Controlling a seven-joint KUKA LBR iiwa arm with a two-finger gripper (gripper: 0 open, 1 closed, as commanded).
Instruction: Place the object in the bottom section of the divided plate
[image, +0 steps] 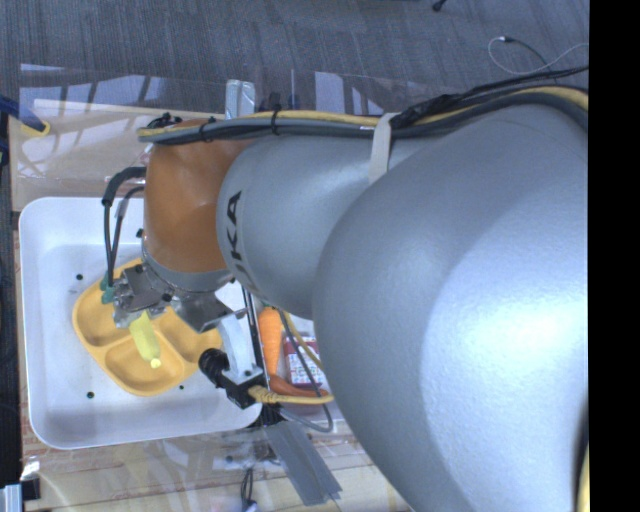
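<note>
Presently the grey arm (420, 260) reaches in from the right and covers most of the desk, its orange band (185, 205) sitting above the wrist. The end effector (135, 300) hangs low over the yellow divided plate (95, 320), which lies in the left white bin (50, 400). Whether the end effector is clenched or released cannot be told; the wrist housing hides that part.

A small yellow object (148, 342) lies on the plate just below the end effector, tilted, across or beside the ridge between compartments. Which section it occupies cannot be fixed with confidence, though it appears to lie toward the lower part of the plate as seen from the camera. It cannot be established whether the object is gripped or merely resting there.

An orange carrot-like item (270, 345) and a red-and-white packet (300, 370) lie to the right of the plate, partly under the arm, well clear of the work.

Judgement: the low, close posture suits a placing or releasing step. The task looks near its end, pending confirmation that the object sits wholly within the bottom section.
</note>
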